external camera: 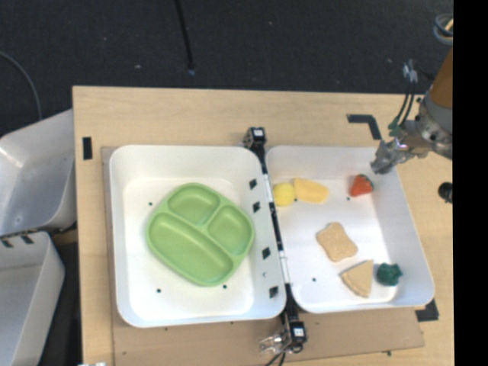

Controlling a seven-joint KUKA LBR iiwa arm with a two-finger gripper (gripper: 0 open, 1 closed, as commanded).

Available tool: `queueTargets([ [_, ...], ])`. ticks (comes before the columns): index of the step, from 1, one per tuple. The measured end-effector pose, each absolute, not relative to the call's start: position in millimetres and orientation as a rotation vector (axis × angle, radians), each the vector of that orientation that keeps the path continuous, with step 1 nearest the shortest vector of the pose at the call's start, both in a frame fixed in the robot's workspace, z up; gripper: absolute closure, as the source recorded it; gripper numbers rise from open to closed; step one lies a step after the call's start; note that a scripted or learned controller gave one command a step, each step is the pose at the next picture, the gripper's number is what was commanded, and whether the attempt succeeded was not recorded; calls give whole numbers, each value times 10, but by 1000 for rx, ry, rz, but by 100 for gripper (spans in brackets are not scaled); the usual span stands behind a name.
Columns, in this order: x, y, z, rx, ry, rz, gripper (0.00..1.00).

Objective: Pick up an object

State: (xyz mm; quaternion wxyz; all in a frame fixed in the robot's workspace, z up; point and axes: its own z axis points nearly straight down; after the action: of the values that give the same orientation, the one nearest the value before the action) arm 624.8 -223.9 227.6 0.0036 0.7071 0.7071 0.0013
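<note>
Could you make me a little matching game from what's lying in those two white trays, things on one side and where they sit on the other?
Things:
1. green divided plate
2. red strawberry
3. dark green broccoli piece
4. bread slice

Places:
A. near corner of the right bin, beside a wedge of sandwich
B. middle of the right bin
C. left bin
D. far side of the right bin, just below the tool

Pairs: 1-C, 2-D, 3-A, 4-B

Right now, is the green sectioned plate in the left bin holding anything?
Empty. The green sectioned plate lies flat in the left bin, its three compartments showing bare green.
</note>
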Motion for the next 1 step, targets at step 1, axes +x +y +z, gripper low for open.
queueTargets([
  [1, 6256, -2249, 2474, 2216, 2222, 2, 100],
])
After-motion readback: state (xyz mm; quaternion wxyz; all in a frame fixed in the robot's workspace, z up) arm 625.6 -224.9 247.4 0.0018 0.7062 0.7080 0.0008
